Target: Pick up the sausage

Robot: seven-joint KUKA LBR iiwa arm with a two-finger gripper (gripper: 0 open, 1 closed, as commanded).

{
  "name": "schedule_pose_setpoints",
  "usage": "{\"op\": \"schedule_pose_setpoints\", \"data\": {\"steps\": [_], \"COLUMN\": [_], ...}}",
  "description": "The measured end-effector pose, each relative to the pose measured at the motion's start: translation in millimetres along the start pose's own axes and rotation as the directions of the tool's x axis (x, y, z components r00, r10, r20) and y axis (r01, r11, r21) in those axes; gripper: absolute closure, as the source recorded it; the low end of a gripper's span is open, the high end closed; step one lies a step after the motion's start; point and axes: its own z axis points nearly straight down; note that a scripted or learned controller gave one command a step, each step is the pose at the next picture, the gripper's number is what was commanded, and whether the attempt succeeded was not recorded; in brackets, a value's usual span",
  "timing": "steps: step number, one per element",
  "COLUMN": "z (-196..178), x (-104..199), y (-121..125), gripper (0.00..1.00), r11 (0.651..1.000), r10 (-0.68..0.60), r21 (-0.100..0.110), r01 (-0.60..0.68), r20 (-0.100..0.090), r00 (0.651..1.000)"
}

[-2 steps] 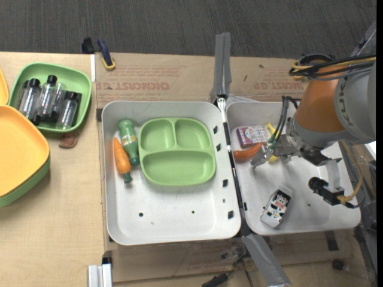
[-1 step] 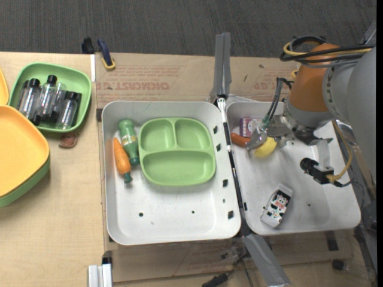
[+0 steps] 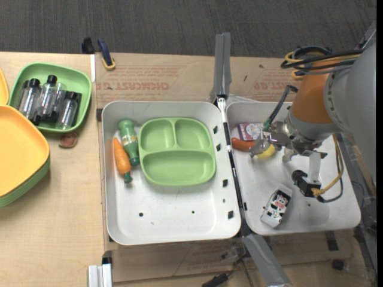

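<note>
The sausage [image 3: 242, 143], a short red-orange piece, lies at the left side of the right bin [image 3: 335, 217], close to the bin's left wall. A yellow banana [image 3: 266, 152] lies just to its right, and a purple packet [image 3: 248, 130] sits right behind it. My gripper [image 3: 268, 140] hangs low over the banana, a little to the right of the sausage, below the arm's orange band [image 3: 311, 100]. I see nothing held in it.
A small black-and-white carton [image 3: 276, 207] lies near the right bin's front. The left bin [image 3: 167, 220] holds a green divided plate [image 3: 177, 150], a green bottle [image 3: 128, 139] and a carrot [image 3: 121, 156]. A green tray of bottles [image 3: 50, 97] and yellow plates [image 3: 19, 155] sit at far left.
</note>
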Motion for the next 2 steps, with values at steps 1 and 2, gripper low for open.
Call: {"op": "schedule_pose_setpoints", "data": {"steps": [1,2], "z": [0.0,0.0], "x": [0.0,0.0], "y": [0.0,0.0], "gripper": [0.00,0.00], "r11": [1.000,1.000], "r10": [0.000,0.000], "r21": [0.000,0.000], "r01": [0.000,0.000], "r20": [0.000,0.000], "r00": [1.000,1.000]}}
